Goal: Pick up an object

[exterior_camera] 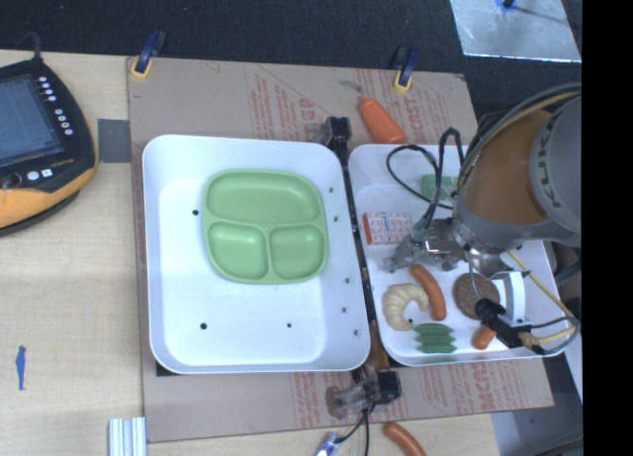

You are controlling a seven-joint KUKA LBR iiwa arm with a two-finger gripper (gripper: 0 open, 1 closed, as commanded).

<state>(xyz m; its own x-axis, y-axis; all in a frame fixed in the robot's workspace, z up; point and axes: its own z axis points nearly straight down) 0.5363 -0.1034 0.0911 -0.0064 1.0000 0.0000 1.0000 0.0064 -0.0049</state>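
The arm covers much of the right bin, hiding most of a green item there.

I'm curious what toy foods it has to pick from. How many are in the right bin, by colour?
Orange or red: 2, sausage, carrot tip
Green: 2, pea pod, green piece
Cream: 1, croissant
Brown: 1, patty
White-and-red: 1, box
Total: 7
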